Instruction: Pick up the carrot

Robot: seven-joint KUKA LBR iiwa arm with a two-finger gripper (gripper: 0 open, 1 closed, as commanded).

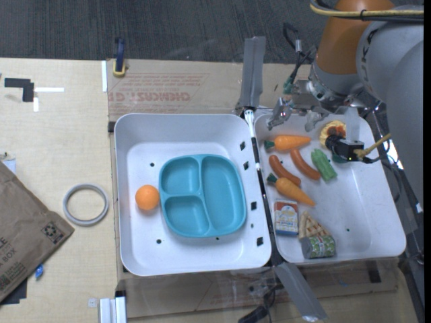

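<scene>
Two shallow white bins sit side by side: the left bin (pixel 128 180) and the right bin (pixel 377 214). The left one holds one teal plate (pixel 202 195) with three sections and one orange ball (pixel 147 197) just beside the plate's left edge. The right bin holds two carrots, two reddish sausages (pixel 306 163) lying between them, one green vegetable (pixel 324 165), one small carton (pixel 286 218), one triangular cracker pack (pixel 314 226) and one grey-green packet (pixel 318 247). A yellow and red item (pixel 333 128) lies at the far side, too small to name. The bench (pixel 54 133) is pale wood, with a printed cardboard sheet (pixel 175 86) under the bins' far edge. One grey ring (pixel 85 203), a brown box (pixel 23 234) and a blue clamp (pixel 120 56) are on the bench to the left. Dark carpet (pixel 168 12) lies beyond the bench. The far carrot (pixel 293 141) is orange and tapered, lying crosswise near the bin's far wall, with its green top pointing toward the left bin. The near carrot (pixel 295 190) looks alike and lies at a slant near the middle of the bin's left side, just beyond the carton, green top toward the far left. The gripper (pixel 295 118) hangs over the far edge of the right bin, just beyond the far carrot. Its two metal fingers (pixel 277 116) stand apart with nothing between them.
</scene>
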